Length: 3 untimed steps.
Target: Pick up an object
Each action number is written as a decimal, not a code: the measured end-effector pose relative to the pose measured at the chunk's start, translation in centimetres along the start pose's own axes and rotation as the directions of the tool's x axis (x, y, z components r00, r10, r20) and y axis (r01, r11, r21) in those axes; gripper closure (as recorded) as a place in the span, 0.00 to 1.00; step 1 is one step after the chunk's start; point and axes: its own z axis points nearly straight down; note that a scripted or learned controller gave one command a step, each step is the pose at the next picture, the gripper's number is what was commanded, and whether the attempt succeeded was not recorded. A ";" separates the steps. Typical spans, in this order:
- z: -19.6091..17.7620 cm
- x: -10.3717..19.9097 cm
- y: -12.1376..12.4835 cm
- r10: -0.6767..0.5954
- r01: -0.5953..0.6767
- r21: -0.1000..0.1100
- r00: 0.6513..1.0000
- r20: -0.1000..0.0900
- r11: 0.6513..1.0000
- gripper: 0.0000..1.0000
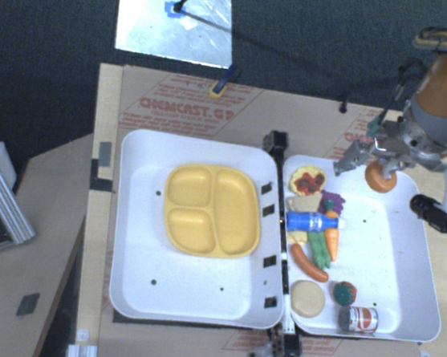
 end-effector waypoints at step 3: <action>15.9 0.1 2.0 0.001 -0.001 -0.005 1.000 0.002 1.000 0.00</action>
